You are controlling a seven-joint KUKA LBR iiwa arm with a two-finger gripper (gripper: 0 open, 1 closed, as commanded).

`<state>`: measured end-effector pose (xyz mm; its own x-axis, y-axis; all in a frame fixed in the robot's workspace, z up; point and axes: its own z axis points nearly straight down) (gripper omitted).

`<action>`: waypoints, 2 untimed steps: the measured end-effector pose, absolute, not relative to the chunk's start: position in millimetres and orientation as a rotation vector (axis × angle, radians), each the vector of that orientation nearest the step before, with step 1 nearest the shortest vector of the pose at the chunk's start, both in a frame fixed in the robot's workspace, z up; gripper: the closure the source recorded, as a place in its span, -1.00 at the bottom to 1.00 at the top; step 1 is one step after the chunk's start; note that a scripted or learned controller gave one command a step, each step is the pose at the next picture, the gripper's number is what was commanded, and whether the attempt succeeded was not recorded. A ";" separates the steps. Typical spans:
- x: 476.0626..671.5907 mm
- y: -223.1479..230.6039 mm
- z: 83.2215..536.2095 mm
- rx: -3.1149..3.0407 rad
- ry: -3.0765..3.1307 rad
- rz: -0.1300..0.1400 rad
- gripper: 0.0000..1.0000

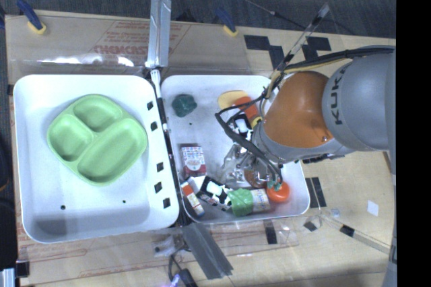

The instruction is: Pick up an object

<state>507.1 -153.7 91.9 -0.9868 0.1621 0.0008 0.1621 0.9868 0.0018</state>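
One claw (244, 170) low among right-bin (202, 87) clutter.

Glossy white plastic bins (40, 225), matt green plastic tray (97, 137), metal end effector (239, 168).

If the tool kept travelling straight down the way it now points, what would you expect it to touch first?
Most likely the cluttered lower part of the right bin: the tool hangs above the green-labelled container and orange ball. Depth is unclear from this slanted view, so bare floor beside them is possible.

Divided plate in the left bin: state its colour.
Light green, seen plainly in the camera view: divided plate.
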 end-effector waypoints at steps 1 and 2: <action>569.0 -106.5 93.9 -0.449 -3.116 0.012 1.00; 613.3 -63.9 215.4 -0.708 -3.073 -0.003 1.00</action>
<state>613.3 -63.9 215.4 -0.8992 0.4374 -0.0111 0.4374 0.8992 0.0045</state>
